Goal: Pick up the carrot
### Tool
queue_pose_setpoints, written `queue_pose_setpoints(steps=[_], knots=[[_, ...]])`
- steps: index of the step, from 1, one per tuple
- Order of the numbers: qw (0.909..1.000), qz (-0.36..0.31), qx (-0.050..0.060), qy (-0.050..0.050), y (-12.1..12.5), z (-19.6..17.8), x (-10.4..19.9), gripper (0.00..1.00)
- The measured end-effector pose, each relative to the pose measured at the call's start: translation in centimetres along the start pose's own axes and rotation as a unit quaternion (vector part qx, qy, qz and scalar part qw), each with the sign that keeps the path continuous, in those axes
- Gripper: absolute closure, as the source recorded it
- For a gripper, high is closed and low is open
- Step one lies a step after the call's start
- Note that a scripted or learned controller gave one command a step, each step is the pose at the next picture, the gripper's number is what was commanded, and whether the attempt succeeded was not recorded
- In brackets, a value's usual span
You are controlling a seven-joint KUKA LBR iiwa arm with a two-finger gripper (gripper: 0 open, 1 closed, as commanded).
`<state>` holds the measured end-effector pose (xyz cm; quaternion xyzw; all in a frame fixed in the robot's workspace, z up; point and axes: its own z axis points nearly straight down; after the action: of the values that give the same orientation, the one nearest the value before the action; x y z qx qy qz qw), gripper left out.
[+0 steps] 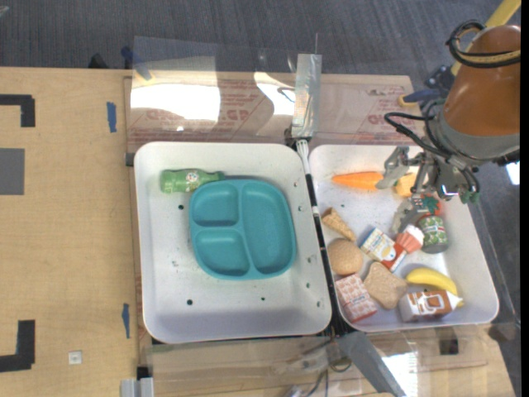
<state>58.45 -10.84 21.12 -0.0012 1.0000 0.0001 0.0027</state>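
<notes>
Two white bins sit side by side; the carrot (358,180) lies at the far end of the right bin (483,281), just left of the gripper (411,190), whose fingers stand spread open and hold nothing, among small food items

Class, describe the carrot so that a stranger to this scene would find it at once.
Start at the right-hand white bin, the one crowded with toy food. Look to its far edge, near the divider: the carrot lies flat there, tip toward the left bin. It is the one plain orange, tapered piece; the neighbouring banana is yellow and curved.
</notes>
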Motion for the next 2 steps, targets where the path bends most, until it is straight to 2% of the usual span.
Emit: queue_pose_setpoints(steps=[1,2], knots=[[0.9999,0.013,0.000,-0.002,1.0,11.3,-4.3,0.00],[0.9972,-0.074,0.000,0.002,1.6,12.3,-7.6,0.00]])
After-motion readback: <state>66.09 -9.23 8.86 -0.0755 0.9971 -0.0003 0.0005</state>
